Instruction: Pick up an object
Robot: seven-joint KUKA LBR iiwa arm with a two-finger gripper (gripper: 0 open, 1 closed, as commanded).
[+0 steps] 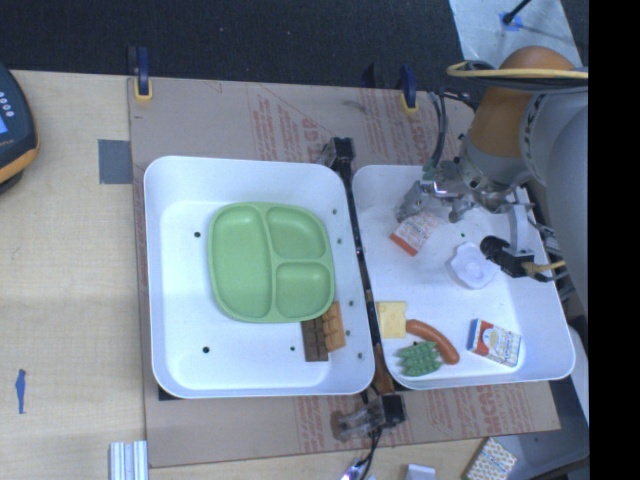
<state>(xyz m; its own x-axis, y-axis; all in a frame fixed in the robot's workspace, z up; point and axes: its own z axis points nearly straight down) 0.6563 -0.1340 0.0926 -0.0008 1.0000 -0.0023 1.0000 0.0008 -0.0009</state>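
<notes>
At bin's 12 o'clock, the gripper [418, 204] is hovering, grip state unreadable; the packet [414, 233] is lying just toward 6 o'clock.

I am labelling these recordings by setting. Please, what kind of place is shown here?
Probably a robotics lab bench for picking tests: two shallow white plastic bins sit on clamped brown cardboard, toy food such as a green divided plastic plate lies inside, and a grey robot arm reaches in.
</notes>
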